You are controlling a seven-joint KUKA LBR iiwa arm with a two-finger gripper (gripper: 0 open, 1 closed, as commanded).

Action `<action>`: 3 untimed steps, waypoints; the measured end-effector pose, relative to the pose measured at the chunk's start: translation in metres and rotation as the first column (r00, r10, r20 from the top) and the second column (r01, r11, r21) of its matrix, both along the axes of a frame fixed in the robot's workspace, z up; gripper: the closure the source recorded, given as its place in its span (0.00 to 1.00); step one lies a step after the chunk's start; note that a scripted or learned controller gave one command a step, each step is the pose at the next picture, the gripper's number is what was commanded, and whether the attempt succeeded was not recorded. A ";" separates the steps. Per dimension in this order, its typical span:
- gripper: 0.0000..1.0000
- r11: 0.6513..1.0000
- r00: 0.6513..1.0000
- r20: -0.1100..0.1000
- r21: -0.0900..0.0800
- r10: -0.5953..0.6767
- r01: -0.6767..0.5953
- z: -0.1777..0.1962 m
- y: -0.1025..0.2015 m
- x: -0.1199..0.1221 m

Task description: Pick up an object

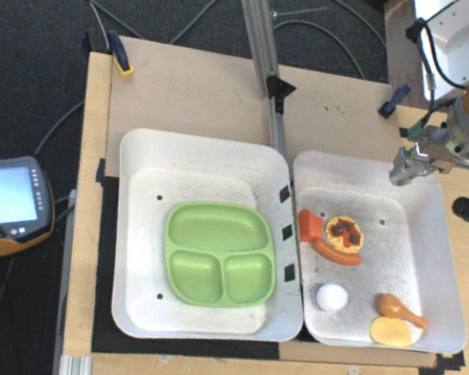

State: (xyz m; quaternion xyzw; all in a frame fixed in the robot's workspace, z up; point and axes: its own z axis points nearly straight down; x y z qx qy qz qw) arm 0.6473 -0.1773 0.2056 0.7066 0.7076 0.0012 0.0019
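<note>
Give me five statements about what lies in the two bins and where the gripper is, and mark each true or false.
1. The green divided plate lies in the left bin. True.
2. The white ball sits on the green divided plate. False: it lies in the right bin, apart from the plate.
3. The gripper is at the far rim of the right bin, away from the toys. True.
4. The small pizza lies beside the hot dog, near the bin's left wall. True.
5. The chicken drumstick is clamped in the gripper. False: it lies on the bin floor at the near right corner, next to a yellow piece.
</note>
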 end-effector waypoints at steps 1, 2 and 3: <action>1.00 1.000 1.000 -0.007 0.004 0.002 -0.002 -0.003 0.041 -0.023; 1.00 1.000 1.000 -0.007 0.005 0.005 -0.005 0.001 0.099 -0.037; 1.00 1.000 1.000 -0.008 0.004 0.005 -0.005 0.009 0.158 -0.062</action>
